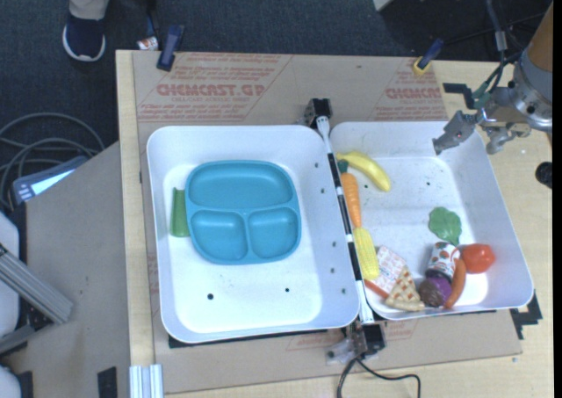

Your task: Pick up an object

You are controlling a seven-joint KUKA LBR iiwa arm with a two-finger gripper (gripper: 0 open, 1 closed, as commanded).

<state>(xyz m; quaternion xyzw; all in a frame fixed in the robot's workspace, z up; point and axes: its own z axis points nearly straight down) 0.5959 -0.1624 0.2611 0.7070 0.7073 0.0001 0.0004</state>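
The end effector (471, 130) hangs over the far right corner of the right-hand shallow white bin (500, 203), carrying nothing; its fingers look spread, one pointing left over the bin's rim. The likeliest target is the yellow plastic toy banana (366, 170), lying apart from the rest near the bin's far left side, just beyond the orange toy carrot (351, 199) along the divider. It is probably light, hollow, stiff and rather slick, so a pinch across its narrow middle seems safest. Other toy foods crowd the near corner, among them a green leafy piece (445, 224) and a red tomato (477, 257).
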